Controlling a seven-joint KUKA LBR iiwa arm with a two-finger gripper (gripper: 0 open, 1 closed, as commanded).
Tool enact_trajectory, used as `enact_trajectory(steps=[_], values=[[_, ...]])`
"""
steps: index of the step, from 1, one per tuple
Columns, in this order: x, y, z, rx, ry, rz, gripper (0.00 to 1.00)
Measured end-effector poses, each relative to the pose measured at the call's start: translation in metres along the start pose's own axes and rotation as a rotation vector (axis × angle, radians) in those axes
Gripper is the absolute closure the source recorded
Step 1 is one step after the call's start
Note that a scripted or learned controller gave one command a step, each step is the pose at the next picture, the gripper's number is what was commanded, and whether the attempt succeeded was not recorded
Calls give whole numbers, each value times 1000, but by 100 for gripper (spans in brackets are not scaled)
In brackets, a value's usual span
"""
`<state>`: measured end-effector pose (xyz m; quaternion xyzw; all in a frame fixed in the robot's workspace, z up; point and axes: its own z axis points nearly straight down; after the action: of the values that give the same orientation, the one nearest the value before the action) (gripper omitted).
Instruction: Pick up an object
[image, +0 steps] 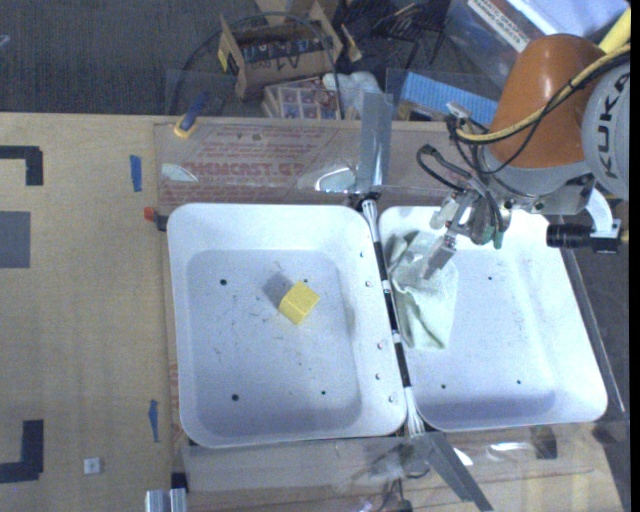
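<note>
A small yellow cube (299, 302) lies near the middle of the left bin (200, 400). A crumpled pale green-white cloth (428, 312) sits against the left wall of the right bin (560, 400), close to the divider. My gripper (436, 266) reaches in from the upper right, and its tip rests on the upper part of the cloth. The cloth bunches up around the tip, which hides how the gripper meets it. The arm's orange band (540, 90) is above the right bin's far edge.
A metal divider post (374, 150) rises behind the seam between the bins. Cables (450, 170) hang near the wrist. Boxes and clutter (285, 55) lie beyond the bench's far edge. Blue tape marks (136, 172) dot the wooden bench at the left.
</note>
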<state>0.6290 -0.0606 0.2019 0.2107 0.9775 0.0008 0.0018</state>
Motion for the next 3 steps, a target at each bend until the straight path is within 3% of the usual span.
enact_trajectory(steps=[1, 2, 3], values=[[0, 0, 0, 0, 0, 0, 0], [18, 53, 15, 0, 1, -235, 0], [65, 127, -12, -4, -6, -695, 0]])
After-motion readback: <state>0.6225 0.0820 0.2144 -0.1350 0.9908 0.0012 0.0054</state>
